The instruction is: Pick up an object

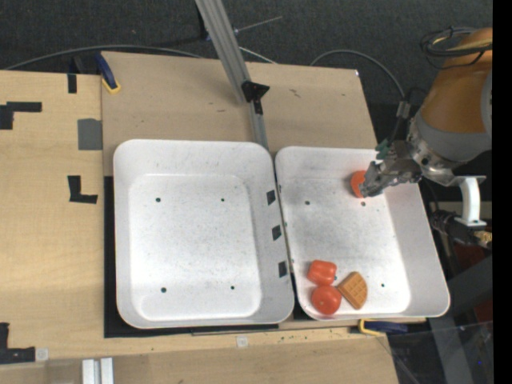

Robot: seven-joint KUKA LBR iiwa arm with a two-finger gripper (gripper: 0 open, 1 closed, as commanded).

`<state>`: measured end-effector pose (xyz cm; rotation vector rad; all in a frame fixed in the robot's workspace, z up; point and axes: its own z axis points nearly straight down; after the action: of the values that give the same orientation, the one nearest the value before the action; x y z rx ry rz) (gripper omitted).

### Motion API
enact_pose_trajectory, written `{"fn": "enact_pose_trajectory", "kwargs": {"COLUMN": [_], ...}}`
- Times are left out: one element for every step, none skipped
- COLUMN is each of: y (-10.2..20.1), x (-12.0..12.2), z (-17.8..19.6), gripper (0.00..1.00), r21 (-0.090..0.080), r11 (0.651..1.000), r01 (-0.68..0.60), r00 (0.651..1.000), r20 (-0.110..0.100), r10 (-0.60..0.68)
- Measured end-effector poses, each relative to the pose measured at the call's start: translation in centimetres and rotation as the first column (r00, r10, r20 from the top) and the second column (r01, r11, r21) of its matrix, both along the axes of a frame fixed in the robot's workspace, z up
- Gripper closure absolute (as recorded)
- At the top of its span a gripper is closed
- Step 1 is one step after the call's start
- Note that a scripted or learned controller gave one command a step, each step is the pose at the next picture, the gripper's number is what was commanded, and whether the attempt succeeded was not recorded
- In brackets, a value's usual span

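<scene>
My gripper [370, 186] is low over the back right part of the right bin [416, 238]. An orange round object [358, 183] sits right against its left side, touching or partly under the fingers. I cannot tell whether it is between them. At the front of the same bin lie a red pepper-like piece [322, 272], a red round piece [326, 300] and a tan cracker-like piece [354, 289], close together.
The left bin [192, 230] lies beside the right one, divided by a raised rim with black clips. A grey metal pole [228, 46] slants down to the back edge between the bins. Cables run behind the bench.
</scene>
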<state>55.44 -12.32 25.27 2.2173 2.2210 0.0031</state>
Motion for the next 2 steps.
{"fn": "enact_pose_trajectory", "kwargs": {"y": [5.3, 10.3], "x": [0.5, -0.8], "z": [-0.3, 0.1], "gripper": [1.00, 1.00], "r21": [0.002, 0.003], "r11": [1.000, 1.000], "r01": [-0.005, -0.005], "r00": [1.000, 1.000], "r20": [-0.005, -0.006], "r10": [0.005, 0.005]}}
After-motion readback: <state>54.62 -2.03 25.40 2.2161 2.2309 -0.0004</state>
